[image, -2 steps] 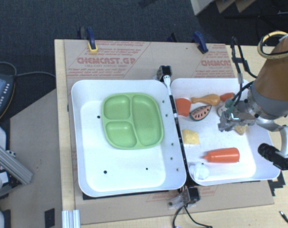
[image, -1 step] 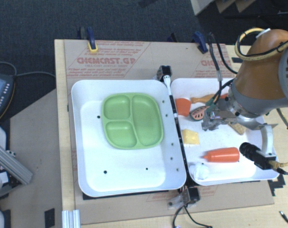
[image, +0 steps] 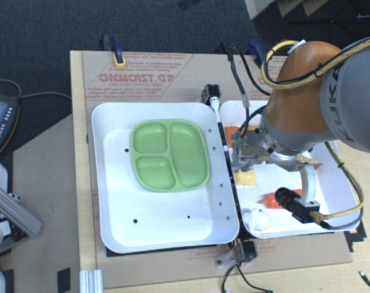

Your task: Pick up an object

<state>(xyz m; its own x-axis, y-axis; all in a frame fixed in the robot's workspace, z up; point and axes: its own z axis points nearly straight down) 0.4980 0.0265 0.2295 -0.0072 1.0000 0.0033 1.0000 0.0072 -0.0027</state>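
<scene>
- Camera view, front of the bench: a red-orange object [image: 269,199] lies in the right bin [image: 337,182], beside a black fitting on the arm.
- A yellow block [image: 246,177] sits just below the gripper [image: 245,159], near the bin's left wall.
- Whether the jaws are open or closed cannot be told; the wrist hides them.
- A green divided plate [image: 171,155] rests in the left bin [image: 112,182].
- An orange item [image: 232,131] shows behind the gripper.

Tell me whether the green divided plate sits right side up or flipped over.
Right side up. The green divided plate lies flat in the left bin with its three compartments' hollows facing the camera.
</scene>
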